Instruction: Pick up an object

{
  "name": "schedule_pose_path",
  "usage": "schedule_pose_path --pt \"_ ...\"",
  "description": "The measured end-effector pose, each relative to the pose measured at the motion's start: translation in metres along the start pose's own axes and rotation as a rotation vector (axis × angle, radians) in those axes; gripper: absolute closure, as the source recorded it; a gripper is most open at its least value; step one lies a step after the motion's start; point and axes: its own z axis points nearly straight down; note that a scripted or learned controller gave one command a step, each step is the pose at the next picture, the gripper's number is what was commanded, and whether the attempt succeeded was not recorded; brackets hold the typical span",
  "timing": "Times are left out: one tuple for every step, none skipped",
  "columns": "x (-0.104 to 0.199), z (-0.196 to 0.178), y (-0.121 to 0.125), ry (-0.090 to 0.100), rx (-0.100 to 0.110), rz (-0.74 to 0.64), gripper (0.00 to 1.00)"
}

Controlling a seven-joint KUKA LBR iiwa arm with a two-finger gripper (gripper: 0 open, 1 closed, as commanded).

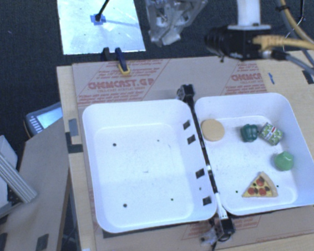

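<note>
End effector (164,24) parked high beyond the far edge of the table (140,76), well apart from both bins; metallic and blurred there, so opening state cannot be told. Shallow white left bin (95,173) beside shallow white right bin (300,135), which carries all candidates: round tan disc like a biscuit (212,129) near the divider, dark green lumpy toy (249,132) just beside a small green-and-white printed box (271,133), light green rounded toy (284,161) toward the right wall, flat triangular pizza-slice toy (260,186) near the front. Step in hand judged as target selection and approach, nothing yet lifted. Recommended target: light green rounded toy, standing clear of neighbours with likely graspable height. Disc and pizza slice judged poor, too flat. Descend vertically, centred, clear of the wall.
</note>
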Motion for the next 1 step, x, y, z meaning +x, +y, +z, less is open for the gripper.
schedule_pose_path --pt "0.0000 0.0004 0.0000 0.000 0.001 -0.001 0.00"
